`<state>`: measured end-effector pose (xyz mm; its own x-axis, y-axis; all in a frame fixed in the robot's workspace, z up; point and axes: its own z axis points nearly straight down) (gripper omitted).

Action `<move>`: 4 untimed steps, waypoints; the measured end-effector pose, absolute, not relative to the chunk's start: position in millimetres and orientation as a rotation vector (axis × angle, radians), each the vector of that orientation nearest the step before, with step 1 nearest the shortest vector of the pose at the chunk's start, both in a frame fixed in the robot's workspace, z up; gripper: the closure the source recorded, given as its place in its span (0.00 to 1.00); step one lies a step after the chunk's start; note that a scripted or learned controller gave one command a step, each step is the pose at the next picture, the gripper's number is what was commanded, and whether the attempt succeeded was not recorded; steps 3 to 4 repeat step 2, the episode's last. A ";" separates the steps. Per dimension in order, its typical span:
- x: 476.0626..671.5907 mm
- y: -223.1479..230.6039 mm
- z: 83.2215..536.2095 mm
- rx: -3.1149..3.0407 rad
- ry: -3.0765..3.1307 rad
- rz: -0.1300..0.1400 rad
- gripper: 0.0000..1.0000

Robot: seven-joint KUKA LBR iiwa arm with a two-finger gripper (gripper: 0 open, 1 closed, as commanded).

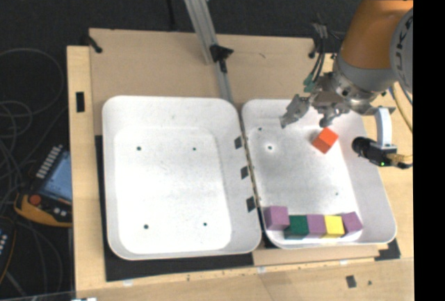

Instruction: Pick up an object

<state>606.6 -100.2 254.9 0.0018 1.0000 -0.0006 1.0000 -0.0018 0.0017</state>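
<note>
Pincer up over the far end of the right bin, orange block just beneath it

Your pincer [311,112] hangs over the far end of the right bin [361,185], fingers spread and nothing between them, so it's released. The orange block [325,140] sits just below and toward the near side of the fingertips; you can't tell from this angle if it's touching them. Along the bin's near edge you've got a row of blocks: purple block [277,217], green block [297,226], a second purple one [316,224], yellow block [334,225], and another purple [351,221]. The left bin [111,174] lies alongside on the table [160,60].
</note>
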 end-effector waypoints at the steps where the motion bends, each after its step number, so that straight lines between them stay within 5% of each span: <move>1: 581.1 -157.5 290.7 2.222 2.211 0.001 0.00; 2: 557.4 -187.5 163.5 2.228 2.222 -0.009 0.00; 4: 557.4 -187.5 163.5 2.228 2.222 -0.009 0.00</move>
